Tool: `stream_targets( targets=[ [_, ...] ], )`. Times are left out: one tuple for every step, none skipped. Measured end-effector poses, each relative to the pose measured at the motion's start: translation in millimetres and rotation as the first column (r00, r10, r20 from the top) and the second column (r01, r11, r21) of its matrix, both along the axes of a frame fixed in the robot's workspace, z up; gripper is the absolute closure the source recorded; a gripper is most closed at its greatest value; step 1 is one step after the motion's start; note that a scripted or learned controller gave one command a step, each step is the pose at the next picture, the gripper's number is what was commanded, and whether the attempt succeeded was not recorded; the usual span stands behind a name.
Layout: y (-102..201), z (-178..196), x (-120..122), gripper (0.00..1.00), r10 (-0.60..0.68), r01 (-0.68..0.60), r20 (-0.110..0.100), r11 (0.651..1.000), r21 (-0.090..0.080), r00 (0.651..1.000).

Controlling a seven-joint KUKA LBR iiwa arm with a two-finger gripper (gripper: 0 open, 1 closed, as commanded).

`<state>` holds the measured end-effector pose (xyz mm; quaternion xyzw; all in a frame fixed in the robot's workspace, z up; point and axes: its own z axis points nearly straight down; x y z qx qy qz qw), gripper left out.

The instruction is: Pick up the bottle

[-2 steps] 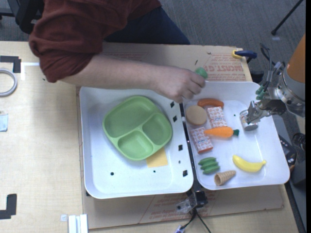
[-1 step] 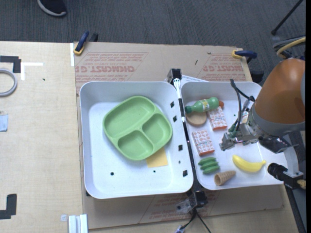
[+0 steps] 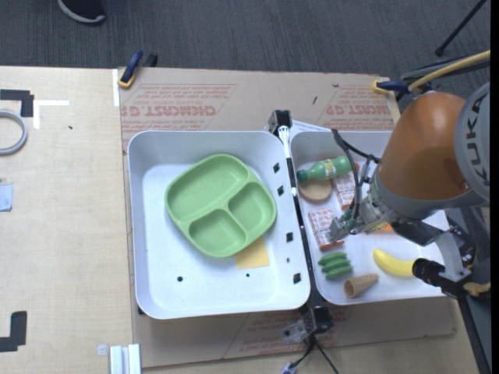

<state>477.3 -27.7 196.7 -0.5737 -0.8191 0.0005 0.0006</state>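
A small green bottle (image 3: 326, 168) with a yellow label end lies on its side in the far left part of the right bin (image 3: 405, 293). My gripper (image 3: 343, 227) hangs low over the middle of that bin, nearer the camera than the bottle and apart from it, just above a red-and-white packet (image 3: 320, 226). Nothing shows in the gripper's grasp. The arm's orange band (image 3: 425, 156) covers the right side of the bin.
A tan round biscuit (image 3: 316, 191) lies against the bottle's near side. Green pea pods (image 3: 335, 265), a banana (image 3: 394, 264) and a cone (image 3: 359, 286) sit along the bin's front. The left bin (image 3: 148, 232) holds a green divided plate (image 3: 221, 205) over a yellow slice (image 3: 255, 256).
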Motion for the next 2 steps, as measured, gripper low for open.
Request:
stream_targets(
  targets=[
    [79,-5,0,1.0,-0.11,0.11,0.0,0.994,-0.001,0.994],
    [129,-5,0,1.0,-0.212,0.212,0.0,0.977,-0.001,0.977]
  ],
)
